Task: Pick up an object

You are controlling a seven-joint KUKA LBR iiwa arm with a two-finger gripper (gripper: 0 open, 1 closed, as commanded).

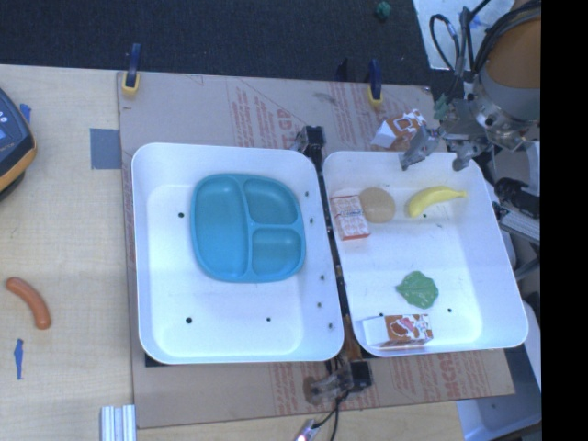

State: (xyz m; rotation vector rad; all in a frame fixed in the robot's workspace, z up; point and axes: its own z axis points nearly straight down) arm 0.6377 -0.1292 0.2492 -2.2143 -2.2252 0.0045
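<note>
Hovering over the right bin's [514,274] far edge, your gripper [434,154] has its fingers spread open, gripping nothing. Banana [434,198] lies just below them, near the bin's far right corner, beside a tan disc [377,204].

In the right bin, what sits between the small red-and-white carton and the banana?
In the camera view, a round tan cookie-like disc lies between the carton and the banana, touching or nearly touching the carton.
</note>
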